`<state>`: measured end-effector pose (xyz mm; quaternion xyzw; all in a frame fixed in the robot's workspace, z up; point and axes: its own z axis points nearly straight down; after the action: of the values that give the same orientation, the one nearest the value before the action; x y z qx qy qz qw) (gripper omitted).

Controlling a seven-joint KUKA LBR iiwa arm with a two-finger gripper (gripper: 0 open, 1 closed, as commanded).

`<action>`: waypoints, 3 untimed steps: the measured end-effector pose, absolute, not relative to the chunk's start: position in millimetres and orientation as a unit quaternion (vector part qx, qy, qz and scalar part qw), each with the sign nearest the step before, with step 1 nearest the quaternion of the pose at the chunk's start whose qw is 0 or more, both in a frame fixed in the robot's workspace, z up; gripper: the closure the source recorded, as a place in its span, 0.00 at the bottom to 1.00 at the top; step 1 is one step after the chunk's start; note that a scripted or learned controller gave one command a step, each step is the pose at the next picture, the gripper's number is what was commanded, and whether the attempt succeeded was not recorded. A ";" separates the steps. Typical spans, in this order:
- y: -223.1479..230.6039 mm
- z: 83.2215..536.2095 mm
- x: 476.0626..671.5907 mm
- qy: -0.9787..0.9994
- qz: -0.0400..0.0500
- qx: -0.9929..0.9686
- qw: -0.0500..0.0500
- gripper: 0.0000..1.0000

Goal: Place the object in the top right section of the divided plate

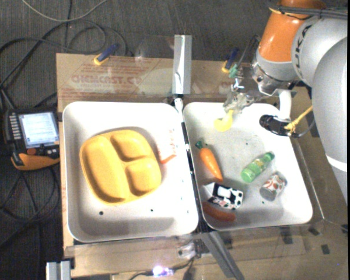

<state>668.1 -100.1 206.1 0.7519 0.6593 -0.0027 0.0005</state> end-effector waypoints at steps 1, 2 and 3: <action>-102.4 190.1 633.8 0.631 -0.002 0.776 -0.001 1.00; -8.2 225.1 565.9 0.650 -0.002 0.760 -0.001 1.00; 82.4 218.9 498.7 0.573 -0.003 0.820 -0.002 1.00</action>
<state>498.7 82.4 218.9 0.8197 0.5728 -0.0027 -0.0016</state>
